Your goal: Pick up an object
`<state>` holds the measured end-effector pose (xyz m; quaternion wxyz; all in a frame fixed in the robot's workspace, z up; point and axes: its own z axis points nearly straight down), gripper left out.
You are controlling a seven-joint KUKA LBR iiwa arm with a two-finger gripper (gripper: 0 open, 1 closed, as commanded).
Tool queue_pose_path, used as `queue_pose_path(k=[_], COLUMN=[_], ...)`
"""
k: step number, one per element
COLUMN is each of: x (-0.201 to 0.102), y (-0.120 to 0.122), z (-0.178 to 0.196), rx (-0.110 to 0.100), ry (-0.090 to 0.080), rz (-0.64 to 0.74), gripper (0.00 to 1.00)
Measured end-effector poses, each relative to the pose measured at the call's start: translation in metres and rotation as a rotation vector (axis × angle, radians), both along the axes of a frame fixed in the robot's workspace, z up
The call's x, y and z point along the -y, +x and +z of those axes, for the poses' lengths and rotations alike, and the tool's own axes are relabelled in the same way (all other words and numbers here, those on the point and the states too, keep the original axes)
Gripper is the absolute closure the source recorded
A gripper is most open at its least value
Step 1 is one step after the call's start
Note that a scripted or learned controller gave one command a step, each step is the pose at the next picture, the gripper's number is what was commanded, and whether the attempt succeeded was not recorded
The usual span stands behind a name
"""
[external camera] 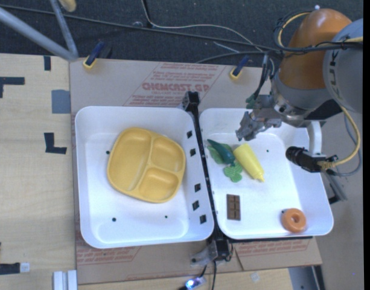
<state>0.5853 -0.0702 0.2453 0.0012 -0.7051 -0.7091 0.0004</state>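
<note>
In the right bin lie a yellow corn cob, a green leafy vegetable, a brown chocolate bar and an orange doughnut. My gripper hangs just above the upper end of the corn cob, near the bin's back edge. Nothing shows between its fingers. The grey arm with its orange band reaches in from the upper right.
The left bin holds a yellow divided plate. A black divider with clips runs between the two bins. Cables and a black fitting hang over the right bin's right side. Cardboard lies under both bins.
</note>
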Motion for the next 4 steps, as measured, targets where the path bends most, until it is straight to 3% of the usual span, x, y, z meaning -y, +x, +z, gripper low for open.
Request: queue_pose_path(k=[3,4], x=[-0.146,-0.142], y=[-0.063,-0.063], z=[0.000,0.000], rx=[-0.001,0.000], ry=[0.000,-0.002], rz=[0.002,-0.003], gripper=[1.00,0.00])
